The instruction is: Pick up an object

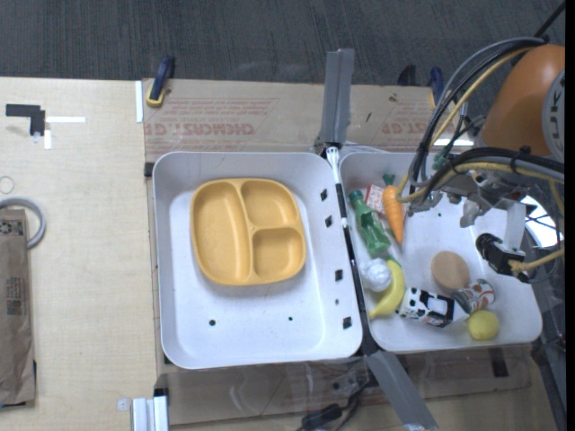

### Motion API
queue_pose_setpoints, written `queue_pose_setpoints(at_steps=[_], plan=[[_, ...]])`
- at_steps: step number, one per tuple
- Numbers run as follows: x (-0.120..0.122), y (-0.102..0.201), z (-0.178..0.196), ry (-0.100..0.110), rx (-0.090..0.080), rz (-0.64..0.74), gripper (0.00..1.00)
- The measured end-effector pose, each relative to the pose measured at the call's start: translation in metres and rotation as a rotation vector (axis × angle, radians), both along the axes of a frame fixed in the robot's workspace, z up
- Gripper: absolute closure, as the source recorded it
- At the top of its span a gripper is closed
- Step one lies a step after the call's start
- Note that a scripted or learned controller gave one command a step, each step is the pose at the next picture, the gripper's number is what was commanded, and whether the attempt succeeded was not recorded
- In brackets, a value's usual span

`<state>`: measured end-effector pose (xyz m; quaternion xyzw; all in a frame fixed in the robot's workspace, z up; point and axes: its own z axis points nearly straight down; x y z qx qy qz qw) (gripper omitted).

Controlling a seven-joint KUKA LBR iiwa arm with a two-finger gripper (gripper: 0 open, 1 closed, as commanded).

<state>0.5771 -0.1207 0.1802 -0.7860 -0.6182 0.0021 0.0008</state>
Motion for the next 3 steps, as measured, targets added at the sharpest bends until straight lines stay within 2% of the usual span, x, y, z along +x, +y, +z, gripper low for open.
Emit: queue_pose_setpoints(at_steps=[1, 2, 3], plan=[[0.054, 0.008, -0.08, -0.009, -0.001, 0.087, 0.0], [0.054, 0.007, -0.07, -0.009, -0.002, 0.084, 1.0], [0.066, 0.058, 0.03, -0.004, 0.0, 0.292, 1.0]])
